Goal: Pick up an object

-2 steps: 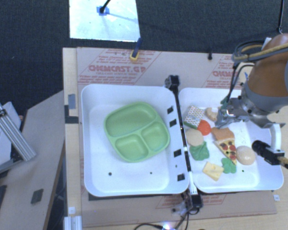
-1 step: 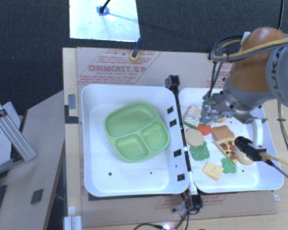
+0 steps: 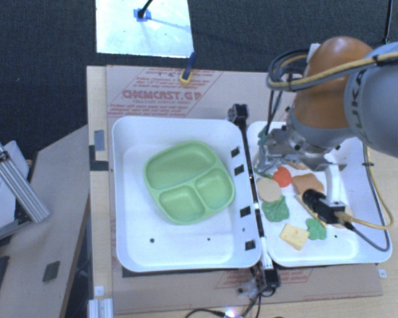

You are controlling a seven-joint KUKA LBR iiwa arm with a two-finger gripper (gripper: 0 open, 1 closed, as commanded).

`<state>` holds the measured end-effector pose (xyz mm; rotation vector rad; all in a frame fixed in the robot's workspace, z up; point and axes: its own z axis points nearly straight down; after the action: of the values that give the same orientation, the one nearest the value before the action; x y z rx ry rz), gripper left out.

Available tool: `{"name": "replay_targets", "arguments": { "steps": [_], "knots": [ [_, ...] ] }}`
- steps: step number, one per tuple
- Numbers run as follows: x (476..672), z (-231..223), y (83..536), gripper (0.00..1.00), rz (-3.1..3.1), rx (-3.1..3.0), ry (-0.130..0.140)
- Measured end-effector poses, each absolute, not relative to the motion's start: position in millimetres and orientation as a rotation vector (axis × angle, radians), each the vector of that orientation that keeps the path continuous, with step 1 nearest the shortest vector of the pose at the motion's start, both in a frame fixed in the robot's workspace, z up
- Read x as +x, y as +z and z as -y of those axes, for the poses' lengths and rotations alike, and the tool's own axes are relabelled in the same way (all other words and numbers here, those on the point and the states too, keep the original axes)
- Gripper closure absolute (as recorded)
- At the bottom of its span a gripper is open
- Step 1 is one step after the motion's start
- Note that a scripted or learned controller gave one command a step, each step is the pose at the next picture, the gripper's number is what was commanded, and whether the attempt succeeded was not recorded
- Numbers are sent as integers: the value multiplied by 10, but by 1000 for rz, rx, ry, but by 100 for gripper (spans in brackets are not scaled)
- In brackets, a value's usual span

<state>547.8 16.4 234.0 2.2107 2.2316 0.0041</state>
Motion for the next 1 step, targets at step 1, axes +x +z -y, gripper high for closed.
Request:
{"name": "replay_targets", "arguments": {
  "steps": [1],
  "knots": [
    [5460,-73,2141,100,-2222,2221,-1]
  ]
}}
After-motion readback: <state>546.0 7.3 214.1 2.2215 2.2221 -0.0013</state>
